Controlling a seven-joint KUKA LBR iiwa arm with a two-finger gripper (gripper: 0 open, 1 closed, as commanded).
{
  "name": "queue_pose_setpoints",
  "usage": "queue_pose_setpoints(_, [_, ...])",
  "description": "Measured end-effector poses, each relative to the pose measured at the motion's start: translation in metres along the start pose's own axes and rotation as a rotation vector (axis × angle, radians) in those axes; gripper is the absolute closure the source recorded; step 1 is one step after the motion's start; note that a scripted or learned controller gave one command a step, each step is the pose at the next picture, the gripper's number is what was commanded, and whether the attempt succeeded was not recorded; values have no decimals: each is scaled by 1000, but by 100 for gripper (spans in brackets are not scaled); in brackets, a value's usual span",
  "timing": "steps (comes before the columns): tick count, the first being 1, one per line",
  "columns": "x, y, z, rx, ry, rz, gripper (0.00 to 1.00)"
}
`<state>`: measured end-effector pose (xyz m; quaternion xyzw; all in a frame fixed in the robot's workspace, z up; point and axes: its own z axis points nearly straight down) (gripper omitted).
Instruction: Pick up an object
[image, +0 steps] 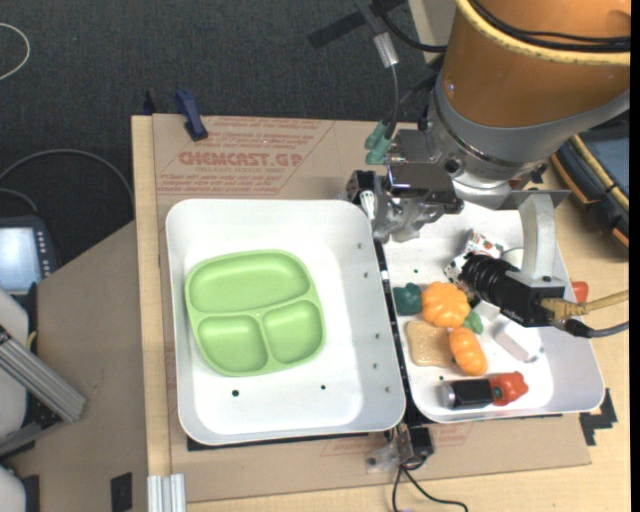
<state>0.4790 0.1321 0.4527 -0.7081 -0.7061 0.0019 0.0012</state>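
Because the right bin (575, 385) is crowded, with two orange pumpkins (447, 304) touching a tan slab (428, 343) and a black-and-red marker (482, 390) just beside them, expect the tool (400, 215), near the bin's upper-left corner, to clip a neighbour or close on two items. You cannot tell its opening here. The marker lies flat near the front wall, long axis left-right, red end pointing right.

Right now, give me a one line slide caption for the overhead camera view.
KUKA arm reaches over the right bin of toy food beside a green divided tray in the left bin.
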Motion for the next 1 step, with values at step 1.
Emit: queue_pose_setpoints(1, [94,-1,-25,-10,5,-13,100])
